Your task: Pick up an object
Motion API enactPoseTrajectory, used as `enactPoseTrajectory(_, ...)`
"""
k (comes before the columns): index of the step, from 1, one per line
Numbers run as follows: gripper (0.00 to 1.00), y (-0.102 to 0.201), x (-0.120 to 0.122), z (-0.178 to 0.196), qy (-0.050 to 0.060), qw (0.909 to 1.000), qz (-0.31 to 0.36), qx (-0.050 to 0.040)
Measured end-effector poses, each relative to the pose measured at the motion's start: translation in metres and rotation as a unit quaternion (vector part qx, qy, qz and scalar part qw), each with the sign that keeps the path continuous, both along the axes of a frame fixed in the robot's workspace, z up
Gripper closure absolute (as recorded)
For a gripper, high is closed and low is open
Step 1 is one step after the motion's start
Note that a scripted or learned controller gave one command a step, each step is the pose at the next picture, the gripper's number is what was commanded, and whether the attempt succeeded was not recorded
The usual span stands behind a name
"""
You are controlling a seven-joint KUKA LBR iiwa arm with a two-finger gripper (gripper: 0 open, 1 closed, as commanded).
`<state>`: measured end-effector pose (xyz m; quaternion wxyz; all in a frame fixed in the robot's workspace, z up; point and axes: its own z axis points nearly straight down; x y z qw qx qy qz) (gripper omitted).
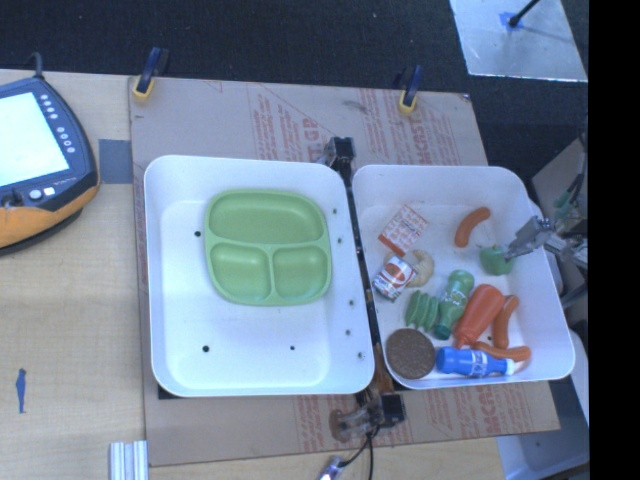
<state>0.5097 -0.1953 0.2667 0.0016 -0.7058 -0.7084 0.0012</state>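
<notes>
- Two shallow white bins side by side on the wooden table (70, 318): left bin (170, 298), right bin (545, 303), over a brown cardboard sheet (300, 118).
- Left bin holds a light-green plastic plate w/ three compartments (268, 245), lying flat in the upper-middle part.
- Orange-and-grey handheld control pad w/ a white screen (35, 163) lies on the table at far left, well apart from the bins.
- Right bin contents: blue tube w/ white cap (478, 363) along the near wall; brown round disc (410, 353) just left of it; orange carrot-shaped toy (482, 310); green bottle-shaped toy (455, 293) beside it; small crumpled can (393, 276); red-and-white packet (404, 228); orange sausage-shaped toy (472, 225) near the far right.
- Grey gripper (520, 245) reaches in over the right bin's right rim; tip sits at a small green lump (494, 260).
- Fingers: can't tell whether apart or together, too small/blurred.
</notes>
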Motion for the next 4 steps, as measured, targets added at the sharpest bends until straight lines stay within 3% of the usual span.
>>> enactPoseTrajectory(1, 0.00, -0.011, 0.047, -0.160, 0.001, 1.0000, 0.001, -0.0002)
enactPoseTrajectory(2, 0.00, 0.042, 0.097, -0.175, 0.000, 1.0000, 0.002, -0.0006)
enactPoseTrajectory(3, 0.00, 0.058, 0.147, -0.171, -0.001, 1.0000, 0.000, 0.0001)
enactPoseTrajectory(4, 0.00, 0.064, 0.119, -0.154, 0.000, 1.0000, -0.001, -0.0002)
